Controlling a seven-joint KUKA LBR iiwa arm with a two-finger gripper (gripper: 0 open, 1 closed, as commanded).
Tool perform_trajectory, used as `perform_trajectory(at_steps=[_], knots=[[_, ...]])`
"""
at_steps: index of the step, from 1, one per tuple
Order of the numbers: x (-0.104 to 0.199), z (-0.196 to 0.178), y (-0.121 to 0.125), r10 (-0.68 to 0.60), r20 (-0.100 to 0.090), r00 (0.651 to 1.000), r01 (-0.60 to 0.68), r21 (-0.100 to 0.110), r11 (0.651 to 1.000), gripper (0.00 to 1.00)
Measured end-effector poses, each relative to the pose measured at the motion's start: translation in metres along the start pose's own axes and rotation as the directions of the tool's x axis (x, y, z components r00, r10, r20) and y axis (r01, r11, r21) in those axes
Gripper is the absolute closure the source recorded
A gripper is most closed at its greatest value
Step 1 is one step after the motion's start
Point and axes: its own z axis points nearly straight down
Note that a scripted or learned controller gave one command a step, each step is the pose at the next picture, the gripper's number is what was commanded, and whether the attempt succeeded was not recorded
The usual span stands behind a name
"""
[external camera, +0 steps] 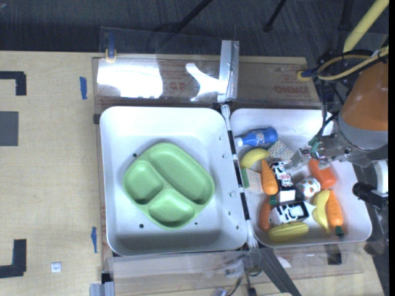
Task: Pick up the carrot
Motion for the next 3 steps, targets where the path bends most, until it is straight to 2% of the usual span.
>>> perform_trajectory(at_steps=[1,2,3], knots=[[0.045,0.022,0.028,-0.378,-0.003,0.926,0.378,0.002,0.926,0.0],[0.039,0.068,-0.01,-0.437,0.005,0.899,0.437,-0.006,0.899,0.0],[0.039,0.06,-0.01,-0.435,0.006,0.9,0.436,-0.008,0.9,1.0]])
